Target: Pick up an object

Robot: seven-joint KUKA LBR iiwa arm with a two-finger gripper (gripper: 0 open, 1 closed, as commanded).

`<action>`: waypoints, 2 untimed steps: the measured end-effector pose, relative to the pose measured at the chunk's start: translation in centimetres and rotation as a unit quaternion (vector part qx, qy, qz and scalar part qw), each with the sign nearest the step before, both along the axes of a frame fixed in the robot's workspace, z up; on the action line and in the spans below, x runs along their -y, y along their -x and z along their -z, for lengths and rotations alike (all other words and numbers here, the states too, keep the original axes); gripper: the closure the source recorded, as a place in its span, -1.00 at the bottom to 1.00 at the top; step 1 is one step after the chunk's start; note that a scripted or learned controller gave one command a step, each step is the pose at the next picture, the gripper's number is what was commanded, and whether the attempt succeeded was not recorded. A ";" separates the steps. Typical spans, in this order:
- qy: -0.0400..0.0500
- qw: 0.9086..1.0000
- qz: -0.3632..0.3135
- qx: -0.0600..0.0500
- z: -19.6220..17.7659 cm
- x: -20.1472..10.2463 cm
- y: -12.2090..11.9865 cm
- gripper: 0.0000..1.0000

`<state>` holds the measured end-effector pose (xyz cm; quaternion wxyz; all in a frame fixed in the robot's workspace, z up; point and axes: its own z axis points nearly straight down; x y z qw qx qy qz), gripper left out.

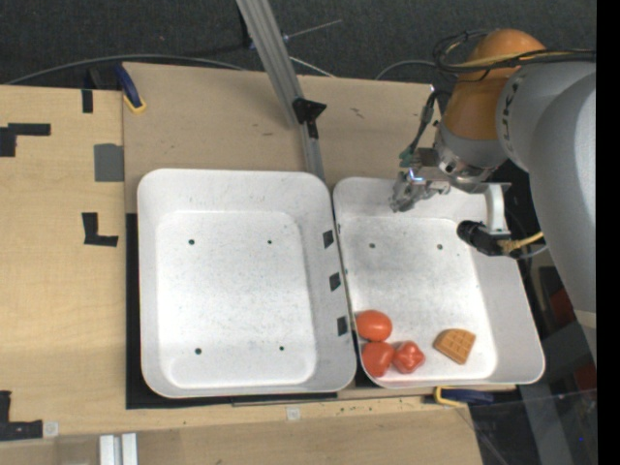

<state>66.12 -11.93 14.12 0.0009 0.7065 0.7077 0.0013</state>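
My arm is smooth grey metal with a glossy orange band (482,85) above the wrist, and it comes in from the right, its bulk cut off by the frame there. My gripper (407,196) hangs over the far edge of the right bin (504,298), near that bin's far left corner; it is small, dark and blurred against the white, so I cannot tell how it is set, and I see nothing held in it. Both bins are shallow white plastic trays with rounded corners and a faint speckled floor. The left bin (232,279) shows a few small dark dots on its floor. The things to pick lie in the right bin along its near edge, well apart from my gripper: a rounded red-orange object like a tomato (375,325) near the left wall, two glossy red lumpy pieces (392,357) touching each other just in front of it at the near left corner, and a tan waffle-textured piece (454,345) near them toward the right. The red pieces sit too close together for me to make out their exact shapes. The bench (194,114) is pale brown board with black tape marks at its left side, and a slanted grey metal bar (276,56) crosses its far edge above the bins.
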 end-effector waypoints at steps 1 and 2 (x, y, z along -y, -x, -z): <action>0.000 1.000 0.000 0.000 -4.9 0.8 0.2 1.00; 0.000 1.000 -0.001 0.001 -10.8 0.0 0.7 1.00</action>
